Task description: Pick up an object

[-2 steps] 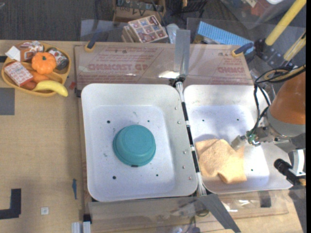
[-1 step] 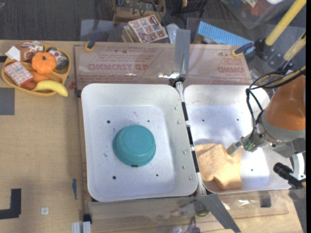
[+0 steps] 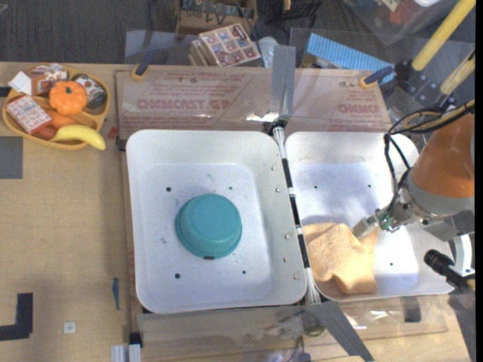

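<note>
- Far left on the bench we've got a yellow dish (image 3: 15, 119) loaded with a little pumpkin (image 3: 69, 96), a banana (image 3: 81, 134) and some small packets. Well away from the bins, so it doesn't matter for the pick.
- Left bin (image 3: 143, 164) holds one teal bowl (image 3: 209, 225), upside down, roughly in the middle. Nothing near it.
- Right bin (image 3: 332, 153) has a tan sponge (image 3: 341, 259) shoved into the near-left corner, touching the wall by the divider. We reckon that's the target, since the gripper (image 3: 371, 226) sits right at its upper right edge.
- We honestly can't tell the gripper's state from up here; the tip is small and blurry against the sponge.
- To do this step well, we'd say come down over the middle of the sponge rather than that edge, and bite deep. It looks soft, so a shallow pinch on a corner could just peel off.
- The bin wall is close on the left side, so we'd watch for clipping the rim.
- Surface is a brown cardboard-looking bench (image 3: 60, 240), with clear sheeting behind the bins and general lab clutter on the floor beyond.
</note>
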Robot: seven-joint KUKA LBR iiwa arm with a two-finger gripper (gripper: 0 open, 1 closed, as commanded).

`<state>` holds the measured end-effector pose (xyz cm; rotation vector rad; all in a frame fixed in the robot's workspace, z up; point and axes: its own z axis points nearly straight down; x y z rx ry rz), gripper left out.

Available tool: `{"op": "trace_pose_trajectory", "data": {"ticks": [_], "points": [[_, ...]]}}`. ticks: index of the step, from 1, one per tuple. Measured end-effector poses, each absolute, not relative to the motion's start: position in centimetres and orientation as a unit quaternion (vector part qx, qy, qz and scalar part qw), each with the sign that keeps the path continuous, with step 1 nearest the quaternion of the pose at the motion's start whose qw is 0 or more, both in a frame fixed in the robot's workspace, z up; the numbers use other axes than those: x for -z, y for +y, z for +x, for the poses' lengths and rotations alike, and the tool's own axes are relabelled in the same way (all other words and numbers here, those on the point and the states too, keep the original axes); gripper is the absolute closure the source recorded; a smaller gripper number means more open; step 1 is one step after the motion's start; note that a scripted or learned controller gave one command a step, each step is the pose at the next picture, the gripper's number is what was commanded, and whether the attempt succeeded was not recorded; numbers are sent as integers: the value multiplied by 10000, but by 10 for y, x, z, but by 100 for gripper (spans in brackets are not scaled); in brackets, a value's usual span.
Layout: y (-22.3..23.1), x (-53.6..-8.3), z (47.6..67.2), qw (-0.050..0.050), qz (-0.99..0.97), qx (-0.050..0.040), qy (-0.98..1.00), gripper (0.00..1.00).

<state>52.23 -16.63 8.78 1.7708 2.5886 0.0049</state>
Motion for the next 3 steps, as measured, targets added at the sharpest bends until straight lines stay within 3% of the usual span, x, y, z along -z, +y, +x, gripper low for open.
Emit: {"op": "trace_pose_trajectory", "data": {"ticks": [1, 2, 3], "points": [[-152, -89, 497, 56, 5451, -15, 8384, 0], [-120, -89, 499, 64, 5217, -7, 8531, 0], [-133, -88, 535, 29, 5632, -15, 8263, 0]]}}
